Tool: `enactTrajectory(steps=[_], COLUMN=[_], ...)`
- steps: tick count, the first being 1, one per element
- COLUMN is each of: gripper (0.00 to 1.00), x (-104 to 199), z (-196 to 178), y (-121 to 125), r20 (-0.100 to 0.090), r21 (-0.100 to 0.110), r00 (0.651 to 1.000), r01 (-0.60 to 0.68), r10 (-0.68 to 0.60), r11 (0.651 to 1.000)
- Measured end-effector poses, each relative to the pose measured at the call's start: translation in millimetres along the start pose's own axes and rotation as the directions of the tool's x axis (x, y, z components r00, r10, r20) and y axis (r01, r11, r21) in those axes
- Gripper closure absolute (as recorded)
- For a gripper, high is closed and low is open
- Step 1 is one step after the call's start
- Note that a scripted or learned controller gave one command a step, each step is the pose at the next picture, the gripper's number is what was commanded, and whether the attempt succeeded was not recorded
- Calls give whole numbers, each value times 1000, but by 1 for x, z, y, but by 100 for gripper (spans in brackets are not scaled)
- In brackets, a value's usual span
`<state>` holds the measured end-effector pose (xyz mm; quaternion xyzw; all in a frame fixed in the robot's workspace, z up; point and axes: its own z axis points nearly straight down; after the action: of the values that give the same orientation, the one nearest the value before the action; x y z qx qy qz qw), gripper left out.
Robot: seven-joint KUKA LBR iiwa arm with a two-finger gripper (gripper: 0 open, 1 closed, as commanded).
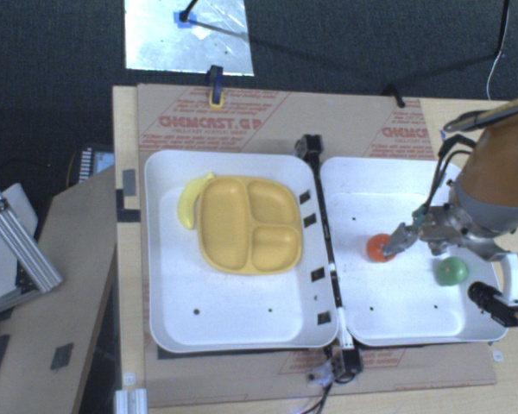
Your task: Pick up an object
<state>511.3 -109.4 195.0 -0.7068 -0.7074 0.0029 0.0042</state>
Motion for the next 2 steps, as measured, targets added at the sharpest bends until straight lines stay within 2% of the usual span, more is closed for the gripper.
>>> enactTrajectory(steps=[1, 2], gripper=[0, 0], x=[0, 2], z=[-5, 43], y=[3, 12], r20=[2, 1], r21=[-10, -7], r00=[1000, 1000], r01=[2, 0], r10=[-2, 0], r11=[1000, 1000])
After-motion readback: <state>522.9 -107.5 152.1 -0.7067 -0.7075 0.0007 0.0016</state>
